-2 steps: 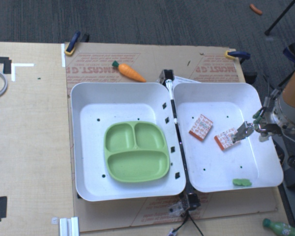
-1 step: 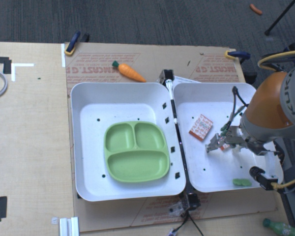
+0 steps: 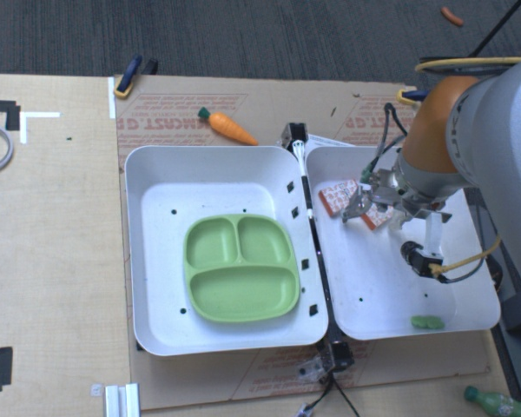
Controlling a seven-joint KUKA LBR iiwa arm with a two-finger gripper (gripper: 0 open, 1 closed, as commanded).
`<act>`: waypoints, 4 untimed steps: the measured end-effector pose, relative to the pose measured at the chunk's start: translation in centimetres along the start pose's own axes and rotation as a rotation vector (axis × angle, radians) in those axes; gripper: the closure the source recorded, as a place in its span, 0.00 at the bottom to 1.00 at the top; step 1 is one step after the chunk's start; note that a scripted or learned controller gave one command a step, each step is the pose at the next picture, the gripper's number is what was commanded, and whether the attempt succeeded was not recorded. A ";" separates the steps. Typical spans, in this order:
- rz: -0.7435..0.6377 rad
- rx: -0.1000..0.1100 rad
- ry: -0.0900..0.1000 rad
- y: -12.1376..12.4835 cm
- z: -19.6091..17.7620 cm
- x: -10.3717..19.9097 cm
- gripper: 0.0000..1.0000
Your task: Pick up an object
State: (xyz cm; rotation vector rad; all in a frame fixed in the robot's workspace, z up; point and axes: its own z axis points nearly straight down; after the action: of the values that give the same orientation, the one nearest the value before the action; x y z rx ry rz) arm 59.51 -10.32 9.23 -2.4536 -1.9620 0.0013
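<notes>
Two white bins sit side by side, the left bin (image 3: 148, 259) holding a green divided plate (image 3: 240, 268). In the right bin (image 3: 373, 307), the gripper (image 3: 366, 210) hangs over a red-and-white packet (image 3: 338, 195) near the far-left corner; whether it is open or closed cannot be told. A small green object (image 3: 428, 322) lies near this bin's near-right corner.

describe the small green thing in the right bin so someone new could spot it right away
Start at the right white bin, the one the grey arm reaches into. Follow its near edge, closest to the camera, toward the right corner: a small flat green piece lies there alone. The red and white packets lie at the bin's far end by the hand, and the green plate fills the other bin.
</notes>
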 end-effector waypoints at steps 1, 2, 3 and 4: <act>-0.003 0.000 -0.001 0.0 -0.9 0.0 1.00; -0.003 0.001 -0.001 0.0 -0.9 0.0 0.00; 0.086 0.000 -0.001 2.9 -10.0 5.9 0.00; -0.189 0.001 0.000 -3.7 -10.0 4.4 0.00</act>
State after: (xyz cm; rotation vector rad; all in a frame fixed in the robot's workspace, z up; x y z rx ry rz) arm 56.88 -5.26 19.20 -2.2563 -2.1843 0.0023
